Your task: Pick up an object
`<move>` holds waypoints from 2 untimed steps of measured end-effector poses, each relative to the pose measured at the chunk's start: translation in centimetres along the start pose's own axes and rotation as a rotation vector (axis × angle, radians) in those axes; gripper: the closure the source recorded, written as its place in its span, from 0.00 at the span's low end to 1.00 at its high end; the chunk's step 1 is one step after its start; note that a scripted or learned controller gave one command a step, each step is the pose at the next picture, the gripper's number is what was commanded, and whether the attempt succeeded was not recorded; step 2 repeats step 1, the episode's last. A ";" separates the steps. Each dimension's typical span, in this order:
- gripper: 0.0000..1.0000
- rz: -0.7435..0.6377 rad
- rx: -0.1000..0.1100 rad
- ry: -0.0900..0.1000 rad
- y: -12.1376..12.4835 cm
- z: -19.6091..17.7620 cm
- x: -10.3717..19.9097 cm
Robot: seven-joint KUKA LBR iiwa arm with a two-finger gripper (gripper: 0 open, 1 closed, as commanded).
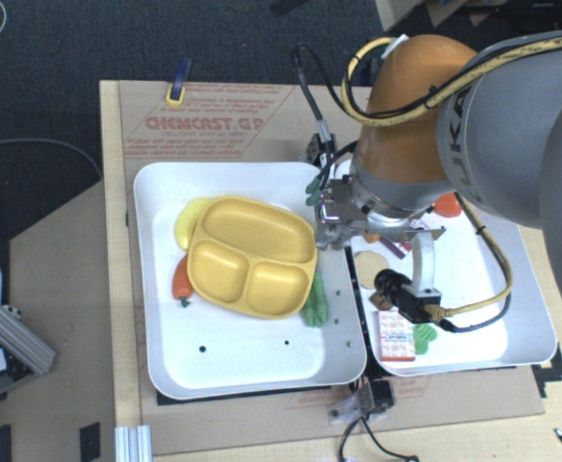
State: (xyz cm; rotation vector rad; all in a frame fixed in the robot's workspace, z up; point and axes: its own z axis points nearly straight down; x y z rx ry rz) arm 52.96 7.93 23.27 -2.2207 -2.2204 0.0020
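Note:
My gripper (375,227) hangs low over the left part of the right bin (522,325), under the orange wrist band. Just below it lie a pale tan round piece (368,261) and a small dark red piece (395,249). A white and red packet (395,336) and a small green piece (424,335) rest near that bin's front edge. An orange thing (447,203) peeks out behind the wrist. Nothing can be seen held by the gripper.
The left bin (233,354) holds a yellow divided tray (252,256) lying over a yellow piece (189,221), with a red-orange piece (181,281) at its left and a green leafy piece (316,301) at its right. The arm covers much of the right bin.

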 end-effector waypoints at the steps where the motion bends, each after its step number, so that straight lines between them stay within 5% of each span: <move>1: 1.00 0.000 0.003 0.000 -0.2 1.6 0.0; 2: 1.00 0.000 0.003 0.000 -0.2 1.6 0.0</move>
